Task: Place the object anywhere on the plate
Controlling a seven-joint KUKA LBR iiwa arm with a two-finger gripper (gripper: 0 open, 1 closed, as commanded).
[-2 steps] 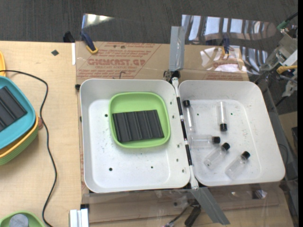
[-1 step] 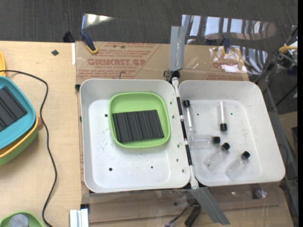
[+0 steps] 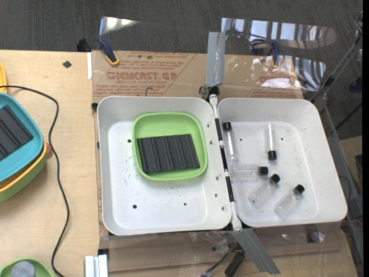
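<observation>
Gripper: cannot tell its state from this view.
Vials: five clear, black-capped vials (image 3: 270, 141) lie scattered in the right bin (image 3: 323, 154), none on the plate.
Plate: green plate (image 3: 169, 146) sits in the left bin (image 3: 115, 172), toward its upper middle.
Pad: dark ribbed pad (image 3: 168, 153) lies on the plate.
Bench: a stack of plates, teal on top (image 3: 23, 149), and a black cable (image 3: 57, 172) lie at far left.

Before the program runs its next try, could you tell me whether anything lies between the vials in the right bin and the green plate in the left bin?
Only the bins' adjoining walls separate the vials from the green plate. A black ribbed pad covers the plate's floor.
</observation>
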